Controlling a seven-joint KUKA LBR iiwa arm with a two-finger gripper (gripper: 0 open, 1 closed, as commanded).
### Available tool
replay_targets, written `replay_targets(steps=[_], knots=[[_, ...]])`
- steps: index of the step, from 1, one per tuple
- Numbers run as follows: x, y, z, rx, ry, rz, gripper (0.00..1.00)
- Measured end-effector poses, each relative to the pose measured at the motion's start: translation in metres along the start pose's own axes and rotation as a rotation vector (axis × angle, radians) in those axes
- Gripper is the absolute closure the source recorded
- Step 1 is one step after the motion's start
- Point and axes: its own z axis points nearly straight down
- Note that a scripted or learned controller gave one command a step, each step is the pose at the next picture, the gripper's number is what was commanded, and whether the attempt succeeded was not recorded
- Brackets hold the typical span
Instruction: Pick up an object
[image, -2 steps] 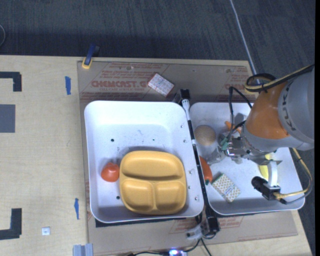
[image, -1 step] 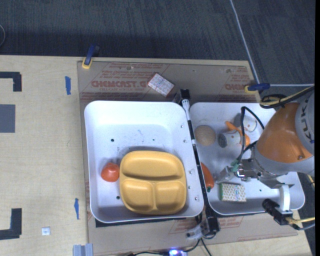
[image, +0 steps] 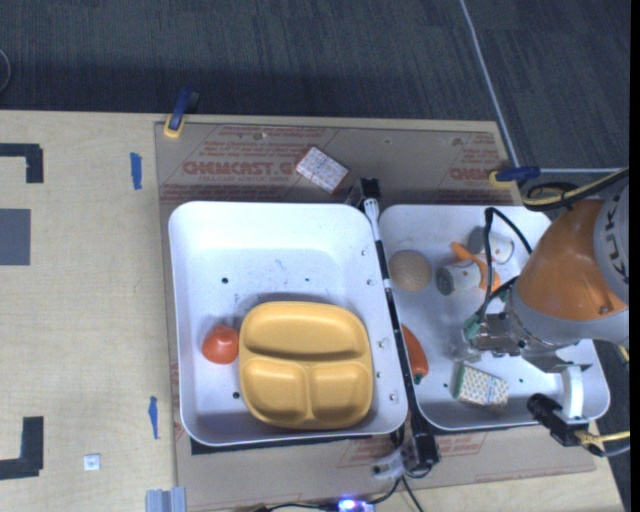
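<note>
The arm is bent over the right bin (image: 440, 225), and the pincer (image: 487, 340) is lowered into its middle; whether it is apart or together cannot be told from above, because the wrist hides it. No object is seen to be held.

Several candidates for picking are laid close around the pincer. Just below it a small patterned packet (image: 481, 386) is lying flat on the bin floor, tilted a little, and it is judged the nearest target. Beyond the pincer, toward the far wall, a tan ball (image: 409, 270) and a small grey-and-orange item (image: 458, 273) are set side by side, a little apart. To the side of the pincer away from the arm, a red-orange piece (image: 415, 354) is pressed against the wall shared with the left bin (image: 195, 300), so little room is left there for a finger on the wall side.

Farther off on that same side, a yellow divided tray (image: 305, 362) fills much of the left bin, with an orange ball (image: 220, 345) touching its far edge. A small card (image: 321, 169) is lying on the surface beyond both bins.

Open floor is left between the packet and the ball, so a straight descent is judged workable there
</note>
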Motion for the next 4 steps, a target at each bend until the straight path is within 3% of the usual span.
replay_targets(steps=[1,2,3,4], knots=[[0.102,0.027,-0.088,0.008,0.002,-0.002,1.00],[0.101,0.027,-0.088,0.008,0.001,-0.002,0.00],[0.039,-0.005,-0.088,0.010,0.001,0.000,0.00],[-0.018,-0.004,0.002,0.011,0.001,0.001,0.00]])
